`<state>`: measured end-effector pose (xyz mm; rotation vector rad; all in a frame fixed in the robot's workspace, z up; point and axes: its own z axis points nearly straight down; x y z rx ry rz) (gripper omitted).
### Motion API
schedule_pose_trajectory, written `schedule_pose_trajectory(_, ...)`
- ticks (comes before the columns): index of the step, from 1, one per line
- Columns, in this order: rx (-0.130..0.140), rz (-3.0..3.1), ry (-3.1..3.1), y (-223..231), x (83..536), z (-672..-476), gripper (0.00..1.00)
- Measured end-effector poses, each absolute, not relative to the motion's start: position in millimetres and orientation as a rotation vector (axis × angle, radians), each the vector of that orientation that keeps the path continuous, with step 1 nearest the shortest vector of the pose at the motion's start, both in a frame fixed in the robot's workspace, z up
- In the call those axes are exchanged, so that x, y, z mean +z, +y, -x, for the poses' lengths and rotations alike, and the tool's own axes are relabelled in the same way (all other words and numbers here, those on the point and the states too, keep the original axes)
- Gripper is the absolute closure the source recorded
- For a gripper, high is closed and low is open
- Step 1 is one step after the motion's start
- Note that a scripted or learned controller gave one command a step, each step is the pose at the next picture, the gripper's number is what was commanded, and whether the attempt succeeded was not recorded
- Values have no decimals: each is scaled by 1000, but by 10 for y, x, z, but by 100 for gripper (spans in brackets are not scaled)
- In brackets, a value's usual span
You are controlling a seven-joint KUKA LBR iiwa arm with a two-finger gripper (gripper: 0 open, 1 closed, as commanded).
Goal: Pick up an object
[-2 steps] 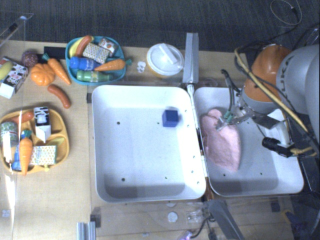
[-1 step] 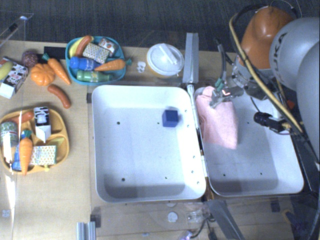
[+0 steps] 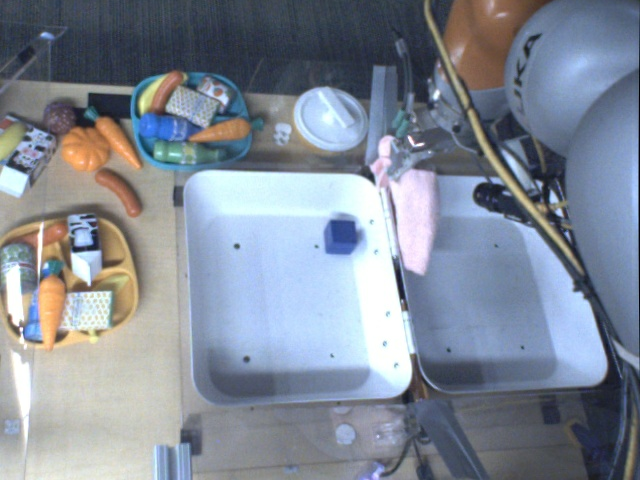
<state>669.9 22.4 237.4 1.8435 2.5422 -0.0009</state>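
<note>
The gripper (image 3: 405,153) sits at the top of the seam between the 2 bins, and a pink cloth (image 3: 415,218) hangs from it. The cloth's top edge is bunched between the fingers, so the pincer is closed on the cloth. The rest drapes straight down over the inner rim of the right bin (image 3: 520,368), just beside the wall it shares with the left bin (image 3: 290,368).

The cloth looks soft and limp: it folds under its own weight and keeps no shape. It is probably very light, so the load on the grip is small. The risk is slip, since only a small bunch of fabric at the top seems pinched, and a thin fold can slide out when the arm moves. A grip deeper into a gathered fold would likely hold better than the very edge. The hanging tail could also catch on the bin rim if carried low.

1 other candidate lies in the left bin: a small blue cube (image 3: 341,235), apart from the walls. It looks rigid, with flat opposite faces that suit 2 fingers.
</note>
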Motion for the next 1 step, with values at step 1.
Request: schedule_pose_trajectory(1, -1, -1746, 2610, -279, 2864, -6701, 100)
